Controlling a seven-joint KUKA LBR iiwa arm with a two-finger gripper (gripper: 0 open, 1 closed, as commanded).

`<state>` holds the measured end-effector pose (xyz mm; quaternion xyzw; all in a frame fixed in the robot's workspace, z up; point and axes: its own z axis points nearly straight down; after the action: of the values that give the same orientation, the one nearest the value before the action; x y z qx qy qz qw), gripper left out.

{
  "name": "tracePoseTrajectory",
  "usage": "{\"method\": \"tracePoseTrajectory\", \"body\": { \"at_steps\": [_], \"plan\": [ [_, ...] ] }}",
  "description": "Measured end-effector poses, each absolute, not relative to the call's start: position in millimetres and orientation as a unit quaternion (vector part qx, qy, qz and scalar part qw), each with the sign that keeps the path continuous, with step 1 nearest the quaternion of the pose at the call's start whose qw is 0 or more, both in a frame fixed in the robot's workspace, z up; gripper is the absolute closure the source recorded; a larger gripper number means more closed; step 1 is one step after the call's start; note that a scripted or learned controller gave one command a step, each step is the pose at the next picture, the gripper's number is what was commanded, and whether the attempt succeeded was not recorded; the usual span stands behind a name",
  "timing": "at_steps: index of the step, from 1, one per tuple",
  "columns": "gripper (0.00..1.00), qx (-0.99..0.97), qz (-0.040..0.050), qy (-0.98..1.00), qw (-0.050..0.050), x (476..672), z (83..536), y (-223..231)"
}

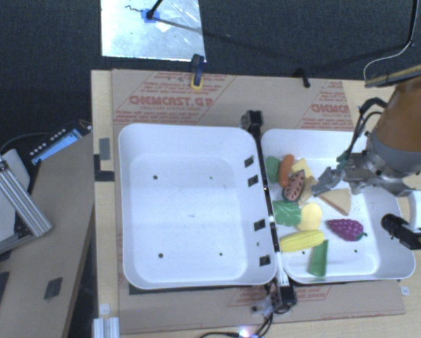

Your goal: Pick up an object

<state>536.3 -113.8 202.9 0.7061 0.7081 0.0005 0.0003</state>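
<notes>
The right bin (386, 259) holds several toy foods. A tan bread wedge (337, 201) lies mid-bin with purple grapes (345, 228) in front of it. Along the left wall are a green piece (272, 167), an orange sausage (286, 165), a brown-red slice (293, 185), a green pepper (286, 213), a yellow lemon (310, 217), a corn cob (300, 241) and a green cucumber (317, 258). My gripper (326, 182) hangs low over the bin, just right of the brown-red slice and above the bread wedge. I see nothing held in it.
The left bin (136, 146) sits beside the right one, with a black divider with clips (261, 189) between them. The arm's orange and grey body (407, 132) covers the right bin's far right corner. A reflective sheet (151, 20) lies beyond the bench.
</notes>
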Motion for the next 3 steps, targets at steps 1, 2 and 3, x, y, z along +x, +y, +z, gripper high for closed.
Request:
{"method": "tracePoseTrajectory", "body": {
  "at_steps": [1,2,3],
  "plan": [
    [0.0,0.708,-0.0001,0.706,-0.001,511.3,79.8,-137.8],
    [0.0,0.705,0.0,0.709,-0.002,485.6,83.8,-81.4],
    [1.0,0.706,0.0009,0.708,0.001,487.6,94.3,-84.0]
  ]
}}
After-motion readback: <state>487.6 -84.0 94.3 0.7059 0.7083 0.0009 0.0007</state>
